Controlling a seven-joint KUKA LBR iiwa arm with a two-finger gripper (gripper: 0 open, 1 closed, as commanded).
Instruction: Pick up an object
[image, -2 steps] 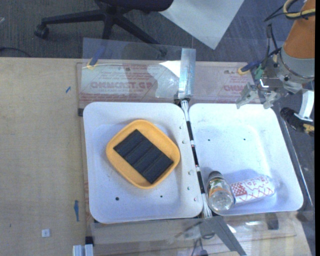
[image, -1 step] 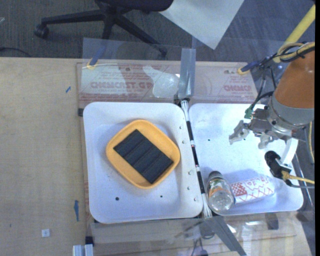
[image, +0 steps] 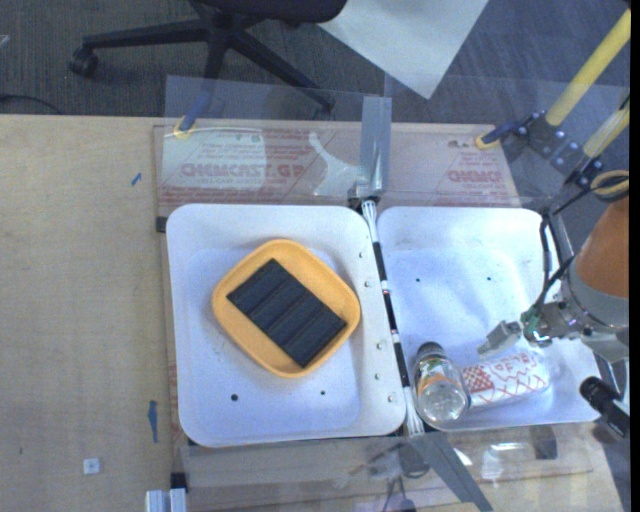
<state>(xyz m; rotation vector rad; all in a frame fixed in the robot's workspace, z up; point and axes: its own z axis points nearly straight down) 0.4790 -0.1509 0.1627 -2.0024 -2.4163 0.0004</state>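
A: Quick pass. What's cut off or hard to read?

B: The arm (image: 608, 262) is cropped at the right edge, just the orange band and some grey wrist in view. The gripper (image: 515, 335) sits low over the right bin (image: 450, 250), but it's small and blurry. One pale finger tip pokes out toward the left; I can't tell whether the fingers are apart or together. Nothing visibly between them.

A: Objects in the right bin?

B: Two. One clear jar (image: 441, 383) lying at the near-left corner, mouth toward the camera, contents hard to make out through the glare. One white packet with a red pattern (image: 508, 380) touching the jar on its right, print not legible. Gripper is just above the packet's upper edge; contact unclear.

A: Left bin?

B: One item in the left bin (image: 200, 300): a yellow-orange tray with a dark ribbed insert (image: 286, 306), turned diagonally, roughly centered.

A: Anything else?

B: Two white bins side by side on the worktop (image: 70, 300). Clear plastic sheeting (image: 260, 160) with faded red print behind the bins. An office chair base (image: 220, 45) at the top, cropped.
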